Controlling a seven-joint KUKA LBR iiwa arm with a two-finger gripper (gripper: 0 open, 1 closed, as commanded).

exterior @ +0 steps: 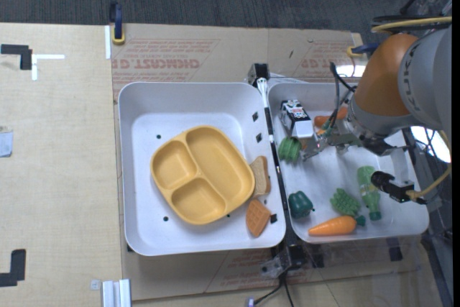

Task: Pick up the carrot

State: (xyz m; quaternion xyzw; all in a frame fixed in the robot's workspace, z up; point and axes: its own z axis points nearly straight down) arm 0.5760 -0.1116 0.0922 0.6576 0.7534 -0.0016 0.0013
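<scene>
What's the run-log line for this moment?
task: pick up carrot | gripper: upper left of right white bin | orange toy carrot: lying free at bin's near edge, by green broccoli | status: not grasped

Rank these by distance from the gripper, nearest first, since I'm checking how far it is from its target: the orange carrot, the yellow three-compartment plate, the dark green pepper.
Gripper is in the right bin's upper part.
1. Dark green pepper: right bin, lower left, below the gripper.
2. Orange carrot: right bin, along its bottom edge.
3. Yellow three-compartment plate: left bin, farthest.
</scene>
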